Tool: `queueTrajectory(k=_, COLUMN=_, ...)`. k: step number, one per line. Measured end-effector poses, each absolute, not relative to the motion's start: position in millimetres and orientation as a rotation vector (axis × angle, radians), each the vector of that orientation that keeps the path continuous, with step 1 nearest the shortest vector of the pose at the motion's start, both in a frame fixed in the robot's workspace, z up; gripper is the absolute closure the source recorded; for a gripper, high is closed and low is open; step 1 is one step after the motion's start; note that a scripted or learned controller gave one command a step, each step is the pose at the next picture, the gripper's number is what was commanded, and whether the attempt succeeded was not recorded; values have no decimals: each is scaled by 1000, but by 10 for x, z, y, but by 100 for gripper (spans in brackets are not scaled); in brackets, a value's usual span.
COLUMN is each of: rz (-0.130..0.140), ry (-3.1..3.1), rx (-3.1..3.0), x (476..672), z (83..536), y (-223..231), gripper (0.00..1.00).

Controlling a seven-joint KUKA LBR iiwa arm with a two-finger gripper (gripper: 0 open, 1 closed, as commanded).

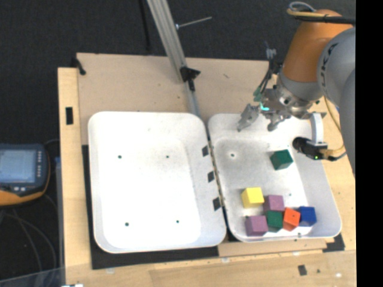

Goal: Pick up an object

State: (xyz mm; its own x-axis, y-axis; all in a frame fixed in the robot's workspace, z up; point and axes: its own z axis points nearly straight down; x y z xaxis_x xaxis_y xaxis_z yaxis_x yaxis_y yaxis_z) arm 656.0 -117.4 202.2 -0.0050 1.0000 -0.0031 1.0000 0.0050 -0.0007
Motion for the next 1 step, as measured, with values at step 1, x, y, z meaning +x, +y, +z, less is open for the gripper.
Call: queueTrajectory(k=1, rz=2, ry=2211, rx=2222, x=6472, z=2488, y=-1868, gripper=0)
